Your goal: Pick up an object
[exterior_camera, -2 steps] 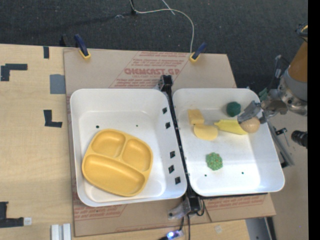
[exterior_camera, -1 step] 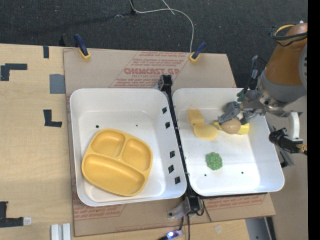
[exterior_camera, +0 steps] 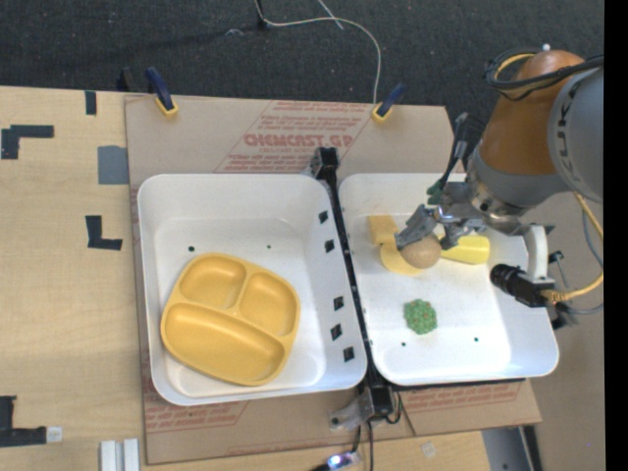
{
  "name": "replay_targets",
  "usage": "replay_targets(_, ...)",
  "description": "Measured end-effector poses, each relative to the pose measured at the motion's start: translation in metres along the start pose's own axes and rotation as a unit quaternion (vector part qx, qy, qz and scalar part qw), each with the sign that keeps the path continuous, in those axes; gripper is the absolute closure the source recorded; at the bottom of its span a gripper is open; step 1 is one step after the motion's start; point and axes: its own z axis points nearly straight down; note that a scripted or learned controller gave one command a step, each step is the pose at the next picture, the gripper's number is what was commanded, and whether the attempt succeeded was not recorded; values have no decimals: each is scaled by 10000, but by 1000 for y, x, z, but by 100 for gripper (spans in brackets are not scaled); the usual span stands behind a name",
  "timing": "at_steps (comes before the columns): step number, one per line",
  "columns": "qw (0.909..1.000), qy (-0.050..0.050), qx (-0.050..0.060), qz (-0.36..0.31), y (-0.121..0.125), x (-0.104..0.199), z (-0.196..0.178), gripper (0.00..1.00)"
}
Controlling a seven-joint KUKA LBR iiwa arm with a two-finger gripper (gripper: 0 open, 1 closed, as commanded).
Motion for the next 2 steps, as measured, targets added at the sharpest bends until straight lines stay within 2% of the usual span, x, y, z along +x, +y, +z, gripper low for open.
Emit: replay_targets(2, 10000, 0, -7, -8, 9, 120, -12, 100)
